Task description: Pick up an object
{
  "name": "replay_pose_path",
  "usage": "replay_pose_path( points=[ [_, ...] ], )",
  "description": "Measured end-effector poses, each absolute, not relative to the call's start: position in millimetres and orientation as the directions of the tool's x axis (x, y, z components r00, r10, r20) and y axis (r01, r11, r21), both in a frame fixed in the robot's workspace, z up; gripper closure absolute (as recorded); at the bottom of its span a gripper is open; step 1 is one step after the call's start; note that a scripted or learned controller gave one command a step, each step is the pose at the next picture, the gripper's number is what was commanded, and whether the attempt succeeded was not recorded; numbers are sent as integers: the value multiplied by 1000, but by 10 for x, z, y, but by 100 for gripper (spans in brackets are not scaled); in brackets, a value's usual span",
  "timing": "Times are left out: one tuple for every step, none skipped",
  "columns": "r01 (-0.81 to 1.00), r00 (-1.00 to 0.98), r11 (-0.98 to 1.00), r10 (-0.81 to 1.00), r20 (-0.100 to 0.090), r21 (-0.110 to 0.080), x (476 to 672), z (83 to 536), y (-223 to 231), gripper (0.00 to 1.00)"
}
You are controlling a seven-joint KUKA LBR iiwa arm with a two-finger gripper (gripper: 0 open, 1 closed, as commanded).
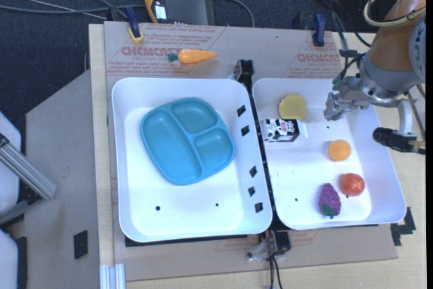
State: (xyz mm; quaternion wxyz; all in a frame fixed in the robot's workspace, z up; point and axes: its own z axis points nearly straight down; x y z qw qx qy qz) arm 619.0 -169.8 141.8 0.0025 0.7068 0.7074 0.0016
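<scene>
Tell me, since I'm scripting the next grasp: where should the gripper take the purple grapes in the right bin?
Probably across the narrow middle of the purple grapes, coming straight down. They lie flat and elongated, with the tomato close on one side, so the fingers should close across the short width.

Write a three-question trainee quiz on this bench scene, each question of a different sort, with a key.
1. True or false: the blue divided plate lies in the left bin.
2. Multiple choice: which thing lies outside both bins, on the board behind them? A. the orange ball B. the toy carrot C. the purple grapes
3. Fill in: the gripper hangs over the right bin, nearest the ____ round piece.

Key: 1 true; 2 B; 3 yellow.
</scene>
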Motion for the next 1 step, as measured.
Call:
replay_pose_path(
  points=[
    [1000, -2, 2, 1000, -2, 7, 6303, 1984, -1662, 100]
  ],
)
